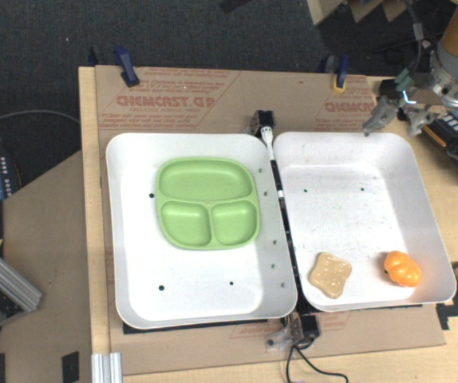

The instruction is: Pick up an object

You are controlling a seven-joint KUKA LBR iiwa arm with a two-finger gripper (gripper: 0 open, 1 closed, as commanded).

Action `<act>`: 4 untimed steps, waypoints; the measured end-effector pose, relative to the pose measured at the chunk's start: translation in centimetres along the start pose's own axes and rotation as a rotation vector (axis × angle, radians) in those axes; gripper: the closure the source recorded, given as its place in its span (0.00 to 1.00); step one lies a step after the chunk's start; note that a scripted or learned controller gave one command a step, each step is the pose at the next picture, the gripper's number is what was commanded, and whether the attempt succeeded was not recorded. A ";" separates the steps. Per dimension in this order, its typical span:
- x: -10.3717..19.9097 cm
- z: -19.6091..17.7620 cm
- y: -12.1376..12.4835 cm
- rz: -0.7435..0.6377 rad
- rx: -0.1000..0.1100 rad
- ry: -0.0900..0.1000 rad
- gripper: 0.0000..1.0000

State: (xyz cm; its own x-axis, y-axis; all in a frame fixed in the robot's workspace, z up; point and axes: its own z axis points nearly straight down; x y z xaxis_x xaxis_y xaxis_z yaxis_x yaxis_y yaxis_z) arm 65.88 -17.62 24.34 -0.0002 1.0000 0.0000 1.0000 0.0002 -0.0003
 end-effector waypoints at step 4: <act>24.7 -21.4 -18.1 -0.009 0.004 0.002 0.00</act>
State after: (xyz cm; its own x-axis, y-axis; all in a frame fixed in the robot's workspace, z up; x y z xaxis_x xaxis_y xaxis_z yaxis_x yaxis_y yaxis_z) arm 47.78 7.07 45.77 -0.0094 1.0000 0.0019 0.9999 0.0094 -0.0040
